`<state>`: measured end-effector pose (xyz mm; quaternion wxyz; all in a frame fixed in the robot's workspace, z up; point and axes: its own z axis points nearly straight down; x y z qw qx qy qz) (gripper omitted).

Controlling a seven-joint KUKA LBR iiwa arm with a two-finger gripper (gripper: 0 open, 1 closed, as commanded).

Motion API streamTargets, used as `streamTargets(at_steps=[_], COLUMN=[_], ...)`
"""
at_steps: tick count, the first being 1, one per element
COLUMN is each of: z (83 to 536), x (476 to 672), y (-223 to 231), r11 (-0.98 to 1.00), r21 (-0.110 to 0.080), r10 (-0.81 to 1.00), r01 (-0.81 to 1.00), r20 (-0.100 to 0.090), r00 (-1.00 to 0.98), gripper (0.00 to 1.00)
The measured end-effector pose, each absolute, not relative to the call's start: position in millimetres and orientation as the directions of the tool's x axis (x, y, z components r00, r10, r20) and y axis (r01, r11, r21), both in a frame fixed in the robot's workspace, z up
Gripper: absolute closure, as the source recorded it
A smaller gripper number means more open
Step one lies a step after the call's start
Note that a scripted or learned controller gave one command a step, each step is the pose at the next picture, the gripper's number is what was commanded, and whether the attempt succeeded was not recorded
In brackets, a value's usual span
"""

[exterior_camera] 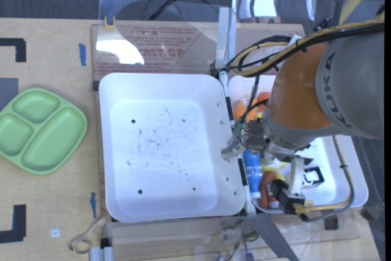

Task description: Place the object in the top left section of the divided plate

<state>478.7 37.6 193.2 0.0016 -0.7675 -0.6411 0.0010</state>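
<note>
While low in the right bin, the hand — among cluttered objects — sits hidden.

Bright even light; glare on clear panels; arm perhaps slightly blurred.

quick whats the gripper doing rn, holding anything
gripper: down in the right bin among the objects, under the wrist; what it holds, if anything, cannot be told.

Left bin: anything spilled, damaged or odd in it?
Nothing spilled or broken. The left bin just has faint blue scuffs and a few dark dots on its floor. The green plate lies flat on the bench.
</note>
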Motion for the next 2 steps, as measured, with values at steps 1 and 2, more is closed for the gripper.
streamTargets(at_steps=[1, 2], z=[230, 183], x=[551.9, 481.5], y=[4, 46], r11=[-0.361, -0.441], r21=[0.001, -0.004], r10=[0.933, 0.898], r01=[0.933, 0.898], r20=[-0.001, -0.001], r00=[0.361, 0.441], gripper=[0.0, 0.0])
